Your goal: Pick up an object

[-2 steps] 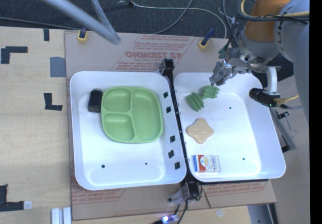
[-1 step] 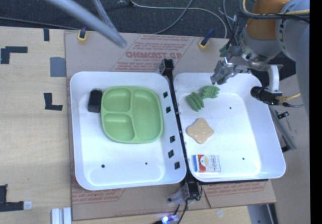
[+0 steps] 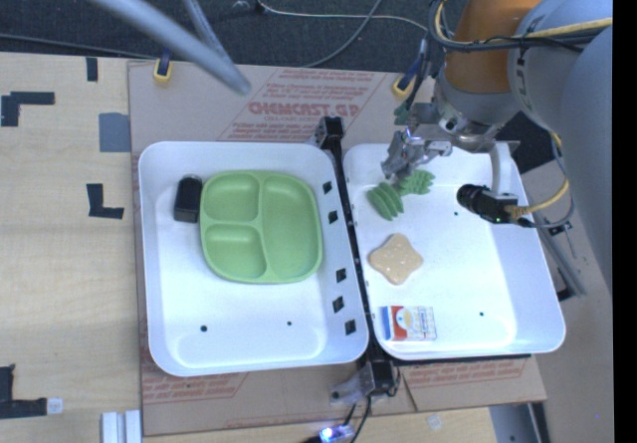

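Right bin (image 3: 518, 322), near to far: small printed packet (image 3: 406, 323) lying by the front wall; tan biscuit-shaped piece (image 3: 396, 259); green leafy toy (image 3: 400, 192) sitting under the gripper (image 3: 402, 164), finger state impossible to tell. Left bin (image 3: 159, 262) holding a green divided plate (image 3: 262, 227).

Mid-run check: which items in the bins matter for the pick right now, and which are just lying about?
In play:
- gripper, low over the right bin
- green leafy piece, right beneath the gripper

Lying about:
- tan cracker-shaped piece, right bin
- small printed packet, right bin
- green divided plate, left bin
- black block beside the plate
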